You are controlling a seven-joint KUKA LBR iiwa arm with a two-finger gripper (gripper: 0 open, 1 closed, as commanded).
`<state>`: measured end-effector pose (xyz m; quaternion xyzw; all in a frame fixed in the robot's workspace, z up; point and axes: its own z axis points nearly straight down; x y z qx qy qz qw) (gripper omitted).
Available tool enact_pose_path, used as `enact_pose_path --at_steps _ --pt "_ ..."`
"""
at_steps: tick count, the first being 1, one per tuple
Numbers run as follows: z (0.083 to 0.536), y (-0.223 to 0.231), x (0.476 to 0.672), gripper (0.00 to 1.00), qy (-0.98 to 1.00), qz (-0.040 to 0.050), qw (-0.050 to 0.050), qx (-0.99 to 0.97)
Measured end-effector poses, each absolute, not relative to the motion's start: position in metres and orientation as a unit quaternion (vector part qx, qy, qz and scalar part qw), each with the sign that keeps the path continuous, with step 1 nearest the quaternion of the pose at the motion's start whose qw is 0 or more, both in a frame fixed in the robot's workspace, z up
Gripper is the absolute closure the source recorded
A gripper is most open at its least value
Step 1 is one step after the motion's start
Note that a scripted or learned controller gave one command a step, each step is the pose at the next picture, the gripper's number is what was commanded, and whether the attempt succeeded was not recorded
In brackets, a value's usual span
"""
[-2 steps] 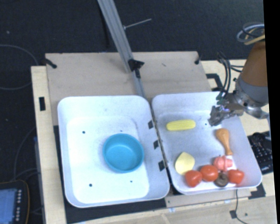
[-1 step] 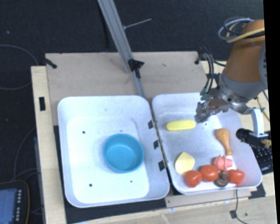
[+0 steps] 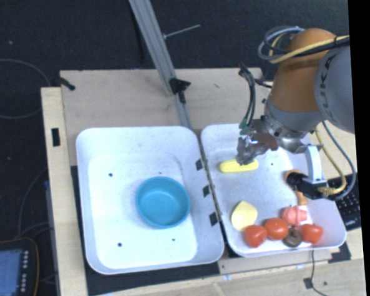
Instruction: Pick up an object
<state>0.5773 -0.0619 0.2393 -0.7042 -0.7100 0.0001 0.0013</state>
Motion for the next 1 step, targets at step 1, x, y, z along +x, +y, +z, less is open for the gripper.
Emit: enact_pose_path --at_steps 1 --pt "0.2354 -0.0056 0.5920 1.00 -0.710 -0.0005 0.000 -0.704"
